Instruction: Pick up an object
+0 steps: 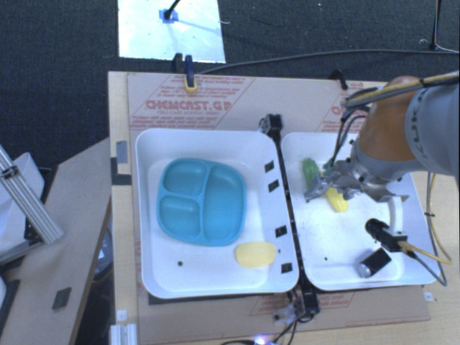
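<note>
In the right bin (338,264), my gripper (320,187) is down low near the bin's upper left part. A small green object (310,169) lies just above and left of it, touching or nearly touching it. A small yellow object (336,200) lies right beside the gripper on its lower right, partly hidden by the wrist. I cannot see anything held by the gripper. The grey arm with its orange band (388,128) reaches in from the right.
The left bin (154,264) holds a blue divided plate (201,200) and a pale yellow oval object (255,254) near its front right corner. A black divider strip (282,192) runs between the bins.
</note>
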Available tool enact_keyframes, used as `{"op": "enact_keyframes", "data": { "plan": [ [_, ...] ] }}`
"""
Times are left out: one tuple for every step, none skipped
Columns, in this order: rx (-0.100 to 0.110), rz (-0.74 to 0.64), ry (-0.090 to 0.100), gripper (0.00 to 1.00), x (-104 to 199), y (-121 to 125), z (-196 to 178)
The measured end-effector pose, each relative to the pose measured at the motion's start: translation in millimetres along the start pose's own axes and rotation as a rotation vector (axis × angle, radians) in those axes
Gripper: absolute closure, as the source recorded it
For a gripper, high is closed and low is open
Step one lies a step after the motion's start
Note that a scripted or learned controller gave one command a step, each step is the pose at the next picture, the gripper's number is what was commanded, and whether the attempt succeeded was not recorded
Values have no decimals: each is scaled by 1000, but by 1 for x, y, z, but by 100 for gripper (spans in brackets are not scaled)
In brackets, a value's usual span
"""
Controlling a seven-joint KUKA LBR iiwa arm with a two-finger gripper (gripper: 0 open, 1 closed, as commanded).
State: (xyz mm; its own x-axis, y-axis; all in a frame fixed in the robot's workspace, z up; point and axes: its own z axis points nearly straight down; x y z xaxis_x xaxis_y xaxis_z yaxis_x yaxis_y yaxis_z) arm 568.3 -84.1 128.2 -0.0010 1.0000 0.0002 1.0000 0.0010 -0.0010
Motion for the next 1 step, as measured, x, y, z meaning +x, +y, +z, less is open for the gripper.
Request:
{"op": "enact_keyframes", "data": {
  "plan": [
    [-3,1,-1,100,0,1,-12]
  ]
}}
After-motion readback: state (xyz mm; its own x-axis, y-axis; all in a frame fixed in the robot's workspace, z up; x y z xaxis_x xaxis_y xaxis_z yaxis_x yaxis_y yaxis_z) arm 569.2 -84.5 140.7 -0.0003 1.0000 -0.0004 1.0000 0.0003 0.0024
